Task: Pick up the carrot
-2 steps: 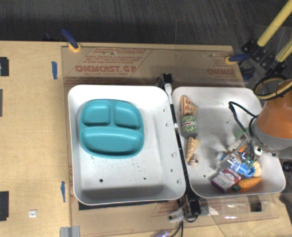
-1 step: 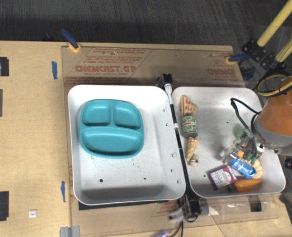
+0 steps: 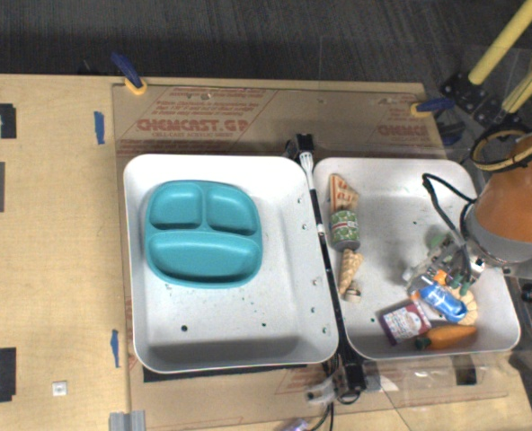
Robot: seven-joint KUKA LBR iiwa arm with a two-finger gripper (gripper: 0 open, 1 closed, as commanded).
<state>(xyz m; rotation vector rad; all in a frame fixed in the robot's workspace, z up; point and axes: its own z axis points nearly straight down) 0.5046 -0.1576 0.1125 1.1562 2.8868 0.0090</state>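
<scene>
The carrot [image 3: 452, 336] is a small orange piece lying near the front wall of the right bin [image 3: 383, 182]. It touches a purple packet [image 3: 403, 322] on its left and sits just under a blue and white item [image 3: 447, 303]. My gripper [image 3: 447, 273] hangs over the right part of that bin, a little behind the blue item and the carrot, below the arm's orange band [image 3: 515, 210]. Nothing is seen held in it.
A teal divided plate [image 3: 203, 232] lies in the left bin [image 3: 158, 330]. Along the right bin's left side lie a green-labelled can [image 3: 344, 217] and a tan shell-like toy [image 3: 350, 273]. A black cable [image 3: 441, 200] loops over the bin's back right.
</scene>
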